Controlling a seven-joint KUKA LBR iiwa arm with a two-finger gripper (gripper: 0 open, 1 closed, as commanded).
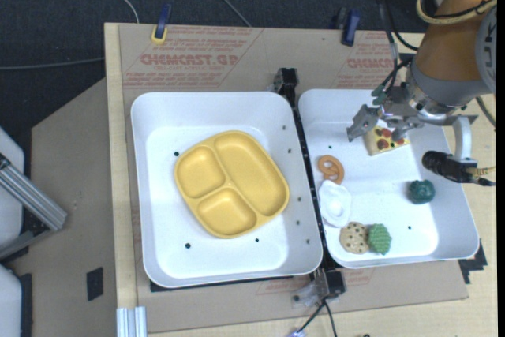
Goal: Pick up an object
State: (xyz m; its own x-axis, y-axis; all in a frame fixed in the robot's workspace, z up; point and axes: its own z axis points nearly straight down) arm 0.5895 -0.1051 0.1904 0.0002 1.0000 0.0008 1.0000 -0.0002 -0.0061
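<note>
Claw point(384, 125) sits in the right bin point(450, 245), upper half, directly over a pizza slice point(387, 140). Fingers spread wide to either side of the slice. No grip visible, and contact with the slice can't be confirmed.

Risks from here (judgement):
- Slice is flat and low, so fingers may close above it and come up with nothing.
- If the claw is off-centre, one finger lands first and shoves the slice sideways instead of clamping it.
- Slice lies near the bin's back wall, so a push that way could jam it against the wall.
- Descent too deep — finger tips hit the bin floor.

Containers:
- Left bin point(158, 249): one yellow tray point(230, 184) w/ three compartments, lying at a slant, nothing in them.
- Right bin: slice under the claw; pretzel point(331, 166) near the left wall; white piece point(334, 201) just below it; cookie point(353, 237) touching a green item point(379, 237) at the front; dark green ball point(421, 191) towards the right, well apart from the rest.
</note>
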